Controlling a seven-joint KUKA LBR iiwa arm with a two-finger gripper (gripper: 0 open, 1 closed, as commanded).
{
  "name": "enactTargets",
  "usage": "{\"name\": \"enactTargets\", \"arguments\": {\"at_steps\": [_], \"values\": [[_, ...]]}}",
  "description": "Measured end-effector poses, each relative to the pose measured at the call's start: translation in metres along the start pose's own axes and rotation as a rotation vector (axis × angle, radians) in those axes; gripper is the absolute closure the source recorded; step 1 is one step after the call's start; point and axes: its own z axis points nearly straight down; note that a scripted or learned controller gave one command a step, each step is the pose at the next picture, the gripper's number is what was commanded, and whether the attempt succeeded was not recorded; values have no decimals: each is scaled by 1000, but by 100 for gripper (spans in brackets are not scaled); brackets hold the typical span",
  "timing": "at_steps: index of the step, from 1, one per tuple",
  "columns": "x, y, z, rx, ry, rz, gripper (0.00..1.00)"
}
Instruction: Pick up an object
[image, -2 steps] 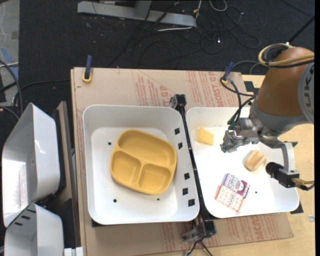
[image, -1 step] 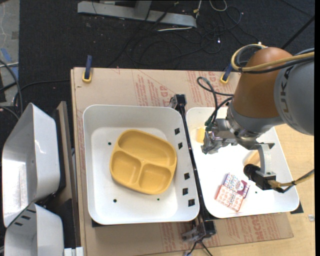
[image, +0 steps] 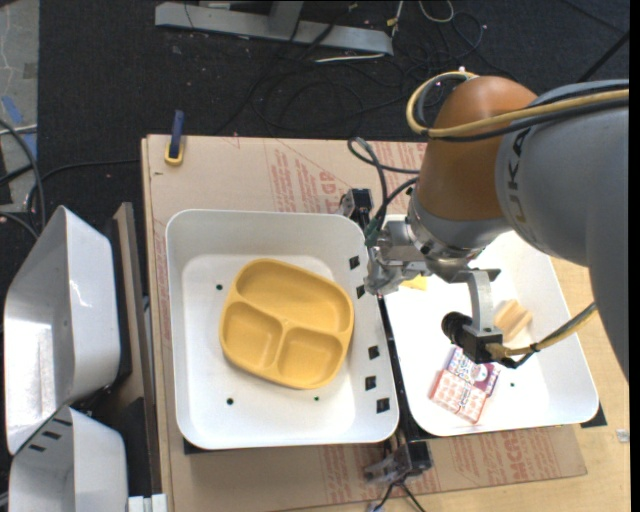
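A yellow divided plate (image: 287, 323) lies in the middle of the left bin (image: 190, 400). In the right bin (image: 560, 390) lie a red and white packet (image: 464, 386) near the front, a pale tan block (image: 513, 318) beside it, and a small yellow piece (image: 415, 283) near the bin's left edge. My gripper (image: 379, 270) hangs low over the rims where the two bins meet, just right of the plate and beside the yellow piece. The grey arm with its orange band covers the back of the right bin.
The bins sit on a cardboard sheet (image: 260, 160) on the bench. White tubs (image: 55, 310) stand off the bench at the left. Cables (image: 375, 165) trail behind the bins.
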Motion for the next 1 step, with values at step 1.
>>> {"name": "enactTargets", "arguments": {"at_steps": [1], "values": [[51, 5, -2, 1, 0, 0, 100]]}}
